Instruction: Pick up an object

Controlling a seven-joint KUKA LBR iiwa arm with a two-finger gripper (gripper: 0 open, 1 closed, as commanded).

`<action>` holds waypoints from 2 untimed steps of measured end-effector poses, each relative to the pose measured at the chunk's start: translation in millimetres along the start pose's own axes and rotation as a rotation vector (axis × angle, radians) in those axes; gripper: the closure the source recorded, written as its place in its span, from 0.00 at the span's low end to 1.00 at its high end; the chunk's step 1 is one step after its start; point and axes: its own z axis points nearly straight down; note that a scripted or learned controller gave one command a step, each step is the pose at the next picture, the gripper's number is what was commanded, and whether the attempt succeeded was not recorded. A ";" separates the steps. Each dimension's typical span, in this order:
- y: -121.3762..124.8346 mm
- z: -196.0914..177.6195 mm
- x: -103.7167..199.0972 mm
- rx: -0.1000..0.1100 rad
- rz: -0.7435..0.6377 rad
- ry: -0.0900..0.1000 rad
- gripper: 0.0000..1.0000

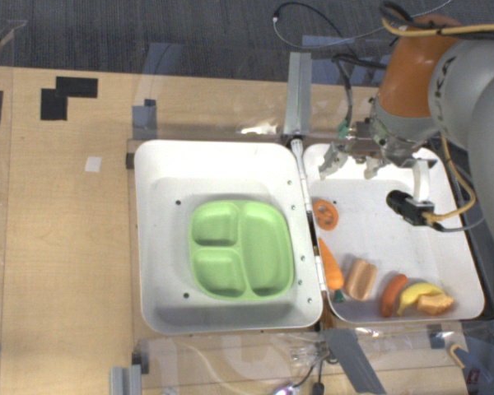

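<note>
Arm: grey, with an orange band [407, 76] above the wrist, reaching in from the right over the far end of the right bin [469, 282].
Gripper [351, 163]: hangs above the right bin's far left corner, near the divider between the bins. Its two fingers are spread apart, one at [329, 161] and the other nearer the bin's middle; nothing sits between them.
Left bin [156, 220]: holds a green tray [240, 249] with three compartments, lying flat near the middle.
Right bin, left side: an orange slice [325, 213] lies by the divider, just below the gripper and apart from it. A carrot [331, 268] lies along the left wall, nearer the camera.
Right bin, near end: a bread roll [361, 279] sits just beside the carrot; further right, a red-orange piece [393, 293], a banana [417, 295] and a tan chunk [436, 304] lie bunched together, touching.
Cable: a black plug [407, 206] with its cord hangs over the right bin's middle.
Bench [58, 245]: pale wood, with black marks [66, 95] at far left.
</note>
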 end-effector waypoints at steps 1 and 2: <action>33.8 64.2 -62.4 0.000 0.059 -0.001 0.00; 34.0 40.1 -102.8 -0.002 0.207 -0.001 0.00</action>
